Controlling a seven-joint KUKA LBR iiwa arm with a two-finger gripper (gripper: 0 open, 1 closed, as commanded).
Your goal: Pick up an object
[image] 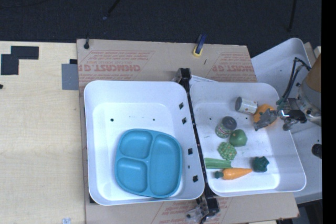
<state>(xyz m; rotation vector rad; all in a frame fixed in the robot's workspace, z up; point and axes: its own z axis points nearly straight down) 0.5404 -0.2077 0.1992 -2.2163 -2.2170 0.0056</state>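
Pale wood surface [37, 139] under cardboard sheet [157, 63], two white bins side by side, dark floor beyond.

Near edge, right bin [294, 178]: carrot [237, 172] lying flat, touching green stalk [217, 163]; dark green piece [260, 164] just beside carrot tip. Tight cluster, so a descent here likely to nudge neighbours or catch two at once.

Left bin [100, 113]: blue divided plate [148, 162], flat and wide, poor fit for a pinch, likely slip.

Mid right bin: bumpy green ball [227, 151], round green fruit [238, 137] and small tin [226, 127], all touching or nearly so. Round shapes prone to rolling out from a squeeze.

Further back: silver can [245, 105] on its side, just beside small orange item [263, 113].

Gripper [274, 114] at right bin's far-right wall, right by the orange item. Jaws: cannot tell whether spread or pressed together, too small and blurred. Cannot tell whether anything pinched.

Main risks: jaws clipping bin wall, orange item pushed against can, can rolling away, empty close.
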